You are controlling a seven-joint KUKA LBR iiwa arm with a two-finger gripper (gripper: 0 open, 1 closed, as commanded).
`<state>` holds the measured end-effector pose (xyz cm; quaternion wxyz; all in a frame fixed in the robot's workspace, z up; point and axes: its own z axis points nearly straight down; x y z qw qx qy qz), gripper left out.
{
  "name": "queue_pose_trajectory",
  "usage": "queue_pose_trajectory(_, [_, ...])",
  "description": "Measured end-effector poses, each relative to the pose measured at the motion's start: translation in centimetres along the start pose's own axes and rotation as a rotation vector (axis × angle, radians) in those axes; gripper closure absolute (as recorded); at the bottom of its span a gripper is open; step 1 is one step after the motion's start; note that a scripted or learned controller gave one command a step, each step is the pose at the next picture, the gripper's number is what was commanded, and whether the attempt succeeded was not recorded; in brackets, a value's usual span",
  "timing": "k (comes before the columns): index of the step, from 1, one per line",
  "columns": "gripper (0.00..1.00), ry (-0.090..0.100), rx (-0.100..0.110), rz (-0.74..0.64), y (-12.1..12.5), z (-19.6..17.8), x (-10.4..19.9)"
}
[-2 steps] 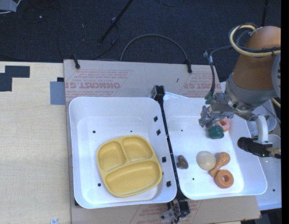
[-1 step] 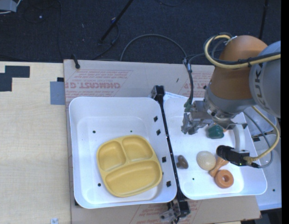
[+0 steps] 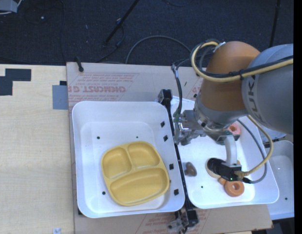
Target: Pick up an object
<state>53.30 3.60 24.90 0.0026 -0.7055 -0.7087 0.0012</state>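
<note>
The robot's gripper [image 3: 190, 130] hangs over the right white plastic bin [image 3: 205, 197], open or closed I cannot tell; a small brown-grey lump [image 3: 190, 168] lies near the bin's left wall, a flat orange ring [image 3: 234, 188] nearby; a descent may clip that wall or miss both.

Just one camera here, sitting above the bench [image 3: 29, 155] and looking down at a slant, fairly close, catching the left bin [image 3: 85, 126], the right bin [image 3: 258, 189] and the arm [image 3: 268, 82] at the right.

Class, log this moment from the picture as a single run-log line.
arm: above right bin | right bin: orange ring, small brown object | left bin: yellow divided plate | grasp: cannot tell
</note>
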Motion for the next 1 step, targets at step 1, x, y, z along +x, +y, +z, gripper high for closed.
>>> queue_pose_trajectory(1, [1.0,-0.001,0.001,0.001,-0.55,1.47,4.23])
